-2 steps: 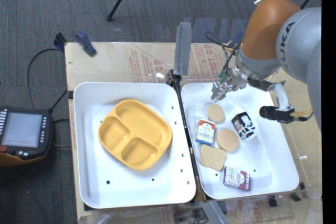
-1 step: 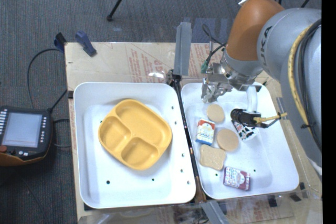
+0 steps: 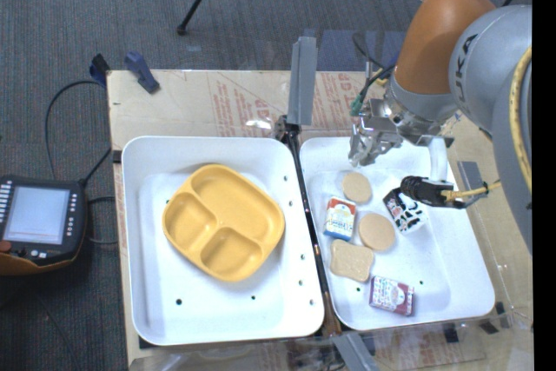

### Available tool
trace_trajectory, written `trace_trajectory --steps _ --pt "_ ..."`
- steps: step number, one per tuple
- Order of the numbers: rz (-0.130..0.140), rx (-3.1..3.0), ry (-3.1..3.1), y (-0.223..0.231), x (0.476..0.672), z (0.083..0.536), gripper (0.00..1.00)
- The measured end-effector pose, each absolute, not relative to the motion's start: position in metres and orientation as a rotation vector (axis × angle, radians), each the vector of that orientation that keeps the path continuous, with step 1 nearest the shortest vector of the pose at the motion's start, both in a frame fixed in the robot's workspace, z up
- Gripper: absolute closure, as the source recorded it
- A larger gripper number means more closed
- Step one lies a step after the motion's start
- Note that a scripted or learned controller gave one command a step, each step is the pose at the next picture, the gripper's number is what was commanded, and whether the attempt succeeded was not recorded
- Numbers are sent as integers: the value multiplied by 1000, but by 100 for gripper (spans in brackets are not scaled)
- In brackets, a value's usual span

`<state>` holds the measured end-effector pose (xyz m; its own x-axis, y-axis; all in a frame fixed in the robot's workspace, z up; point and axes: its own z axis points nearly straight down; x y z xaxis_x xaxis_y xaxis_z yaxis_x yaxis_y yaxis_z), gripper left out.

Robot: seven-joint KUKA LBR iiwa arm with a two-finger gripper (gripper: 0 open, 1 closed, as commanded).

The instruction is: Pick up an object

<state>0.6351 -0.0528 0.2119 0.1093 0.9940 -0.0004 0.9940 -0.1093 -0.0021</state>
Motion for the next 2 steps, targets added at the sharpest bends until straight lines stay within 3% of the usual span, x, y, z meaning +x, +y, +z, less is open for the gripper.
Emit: trace_trajectory --steps 1,2 --pt "6 -2256 -2183 -55 637 216 100" --pt "11 -2295 -2137 -61 643 183 100"
